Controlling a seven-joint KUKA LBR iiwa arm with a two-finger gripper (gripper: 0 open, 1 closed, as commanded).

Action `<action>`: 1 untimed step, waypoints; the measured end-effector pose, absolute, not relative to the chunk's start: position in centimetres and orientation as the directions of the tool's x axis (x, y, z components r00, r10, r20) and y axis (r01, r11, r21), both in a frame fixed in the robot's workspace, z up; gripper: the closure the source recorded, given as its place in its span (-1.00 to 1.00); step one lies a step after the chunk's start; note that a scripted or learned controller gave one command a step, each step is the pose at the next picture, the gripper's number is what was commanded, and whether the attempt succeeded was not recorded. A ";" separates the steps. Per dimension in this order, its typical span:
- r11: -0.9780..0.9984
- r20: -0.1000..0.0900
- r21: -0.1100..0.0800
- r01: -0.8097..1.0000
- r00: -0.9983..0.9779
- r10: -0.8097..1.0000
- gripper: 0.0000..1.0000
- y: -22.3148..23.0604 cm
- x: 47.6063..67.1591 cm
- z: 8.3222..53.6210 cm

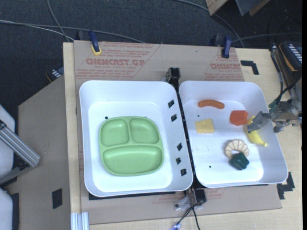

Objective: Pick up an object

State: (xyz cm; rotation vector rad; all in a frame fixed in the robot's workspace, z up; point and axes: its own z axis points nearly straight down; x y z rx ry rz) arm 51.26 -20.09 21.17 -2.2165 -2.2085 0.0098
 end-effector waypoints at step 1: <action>0.000 0.001 -0.001 1.000 0.000 1.000 -1.00 -20.1 51.6 21.8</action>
